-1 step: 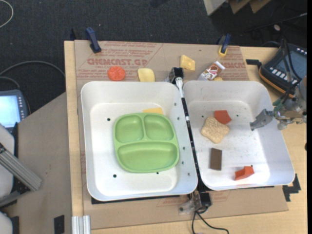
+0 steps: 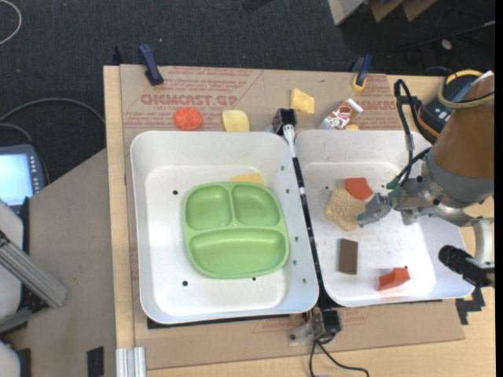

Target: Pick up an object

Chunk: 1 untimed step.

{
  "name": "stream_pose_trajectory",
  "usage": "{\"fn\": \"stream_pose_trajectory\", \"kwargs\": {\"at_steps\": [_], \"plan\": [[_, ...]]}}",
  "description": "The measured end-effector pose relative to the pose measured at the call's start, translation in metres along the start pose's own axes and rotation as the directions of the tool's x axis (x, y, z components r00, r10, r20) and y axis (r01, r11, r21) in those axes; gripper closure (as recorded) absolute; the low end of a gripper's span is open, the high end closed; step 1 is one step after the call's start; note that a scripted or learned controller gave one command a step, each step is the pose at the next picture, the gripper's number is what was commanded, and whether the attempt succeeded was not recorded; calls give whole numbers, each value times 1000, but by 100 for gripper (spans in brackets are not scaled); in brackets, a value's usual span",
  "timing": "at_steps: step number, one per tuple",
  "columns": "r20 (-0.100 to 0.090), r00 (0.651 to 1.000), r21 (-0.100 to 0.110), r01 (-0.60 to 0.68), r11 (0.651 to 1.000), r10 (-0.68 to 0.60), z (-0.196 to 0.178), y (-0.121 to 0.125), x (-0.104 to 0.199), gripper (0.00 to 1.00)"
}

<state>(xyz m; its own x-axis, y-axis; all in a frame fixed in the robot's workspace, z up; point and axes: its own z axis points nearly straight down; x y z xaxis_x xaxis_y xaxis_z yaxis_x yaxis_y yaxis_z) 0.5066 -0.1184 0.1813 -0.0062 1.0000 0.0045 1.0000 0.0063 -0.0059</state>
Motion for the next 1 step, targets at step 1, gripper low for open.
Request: {"fn": "stream_pose_trajectory", "kwargs": {"at_steps": [1], "plan": [[3, 1000, -2, -6, 1000, 6, 102, -13, 28, 0]]}}
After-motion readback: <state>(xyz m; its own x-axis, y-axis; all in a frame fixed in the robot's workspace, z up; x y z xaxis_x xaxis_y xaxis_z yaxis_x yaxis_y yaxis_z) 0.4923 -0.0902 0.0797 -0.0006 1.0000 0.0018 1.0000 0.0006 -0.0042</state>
